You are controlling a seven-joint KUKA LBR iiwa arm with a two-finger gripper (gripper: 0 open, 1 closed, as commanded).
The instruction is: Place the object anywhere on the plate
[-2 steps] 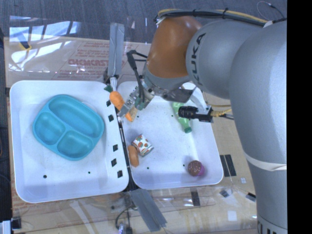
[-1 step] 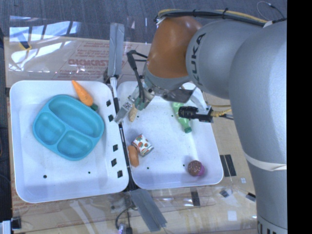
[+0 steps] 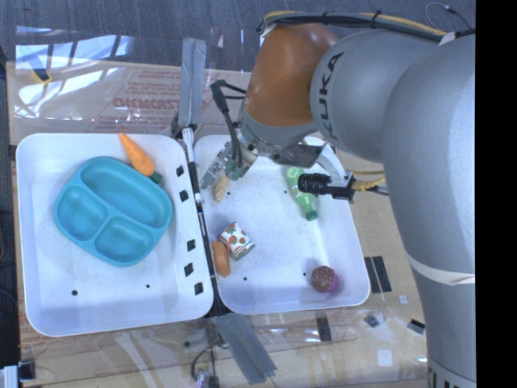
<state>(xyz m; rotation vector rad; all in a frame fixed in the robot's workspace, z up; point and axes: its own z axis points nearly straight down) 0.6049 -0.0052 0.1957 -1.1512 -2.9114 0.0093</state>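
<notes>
A blue three-compartment plate lies in the left bin. An orange carrot rests just beyond the plate's far rim. My gripper is low in the right bin, close to its left wall, and its fingers stand apart. A small tan piece lies on the bin floor right at the fingertips, not clasped between them. The big grey arm and its orange band cover the bin's far side.
The right bin also holds a green bottle-shaped toy, a small patterned box, an orange piece against the dividing wall, and a dark round ball near the front right corner.
</notes>
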